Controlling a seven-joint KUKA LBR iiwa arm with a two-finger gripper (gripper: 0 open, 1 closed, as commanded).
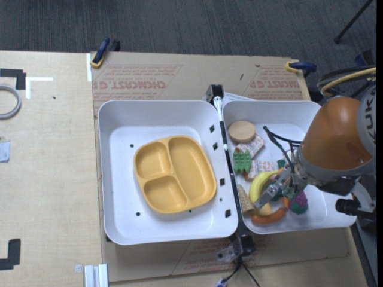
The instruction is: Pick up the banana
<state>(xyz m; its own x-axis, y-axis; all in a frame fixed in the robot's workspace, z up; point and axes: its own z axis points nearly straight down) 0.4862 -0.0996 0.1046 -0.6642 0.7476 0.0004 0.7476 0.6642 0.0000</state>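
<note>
From my remote station I read the bench point(48, 190) left to right: along its left edge I see black tape marks point(12, 78) and part of a grey ring point(8, 102), then a sheet of brown printed cardboard point(143, 79) held at its far corners by blue clamps point(102, 49). On the cardboard sit two shallow white plastic bins side by side. The left bin point(114, 178) holds a yellow three-compartment plastic tray point(173, 173), lying near the bin's middle and turned slightly askew. The right bin point(317, 217) holds a cluster of toy foods gathered against its left wall: a round tan disc like a cookie point(242, 130) toward the far left corner, a green ridged block point(242, 161) just nearer than it, and the yellow banana point(258, 184) in the near left part of the bin, curving from the middle toward the near edge. An orange sausage-shaped piece point(268, 217) lies at the near edge just beside the banana's lower end, and a purple lumpy piece point(299, 202) lies to its right. The grey arm with its orange band point(335, 137) reaches in over the bin's right side, and the two-finger gripper point(276, 190) sits low over the banana's right flank, touching or nearly touching it; I cannot tell how wide the gripper stands, nor whether it grips the banana.
</note>
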